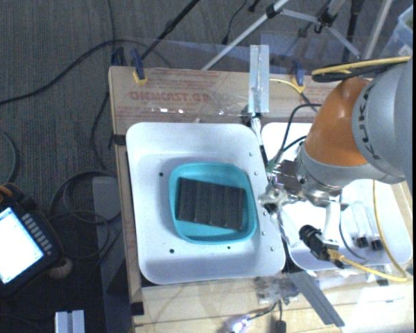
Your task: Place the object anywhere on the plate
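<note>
A square teal plate (212, 201) sits in the middle of the left white bin (149, 186). A dark grey ribbed rectangular object (209, 202) lies flat on the plate, covering most of its floor. The arm, grey with an orange band (340, 141), reaches in from the right. My gripper (272, 198) hangs low over the rim between the two bins, just right of the plate's right edge and apart from the dark object. Nothing shows between its tips.
The right white bin (395, 245) lies mostly under the arm; a few small pale and dark items (364, 231) rest on its floor. A yellow cable (364, 272) curls along its front. A metal post (258, 78) stands behind the bins.
</note>
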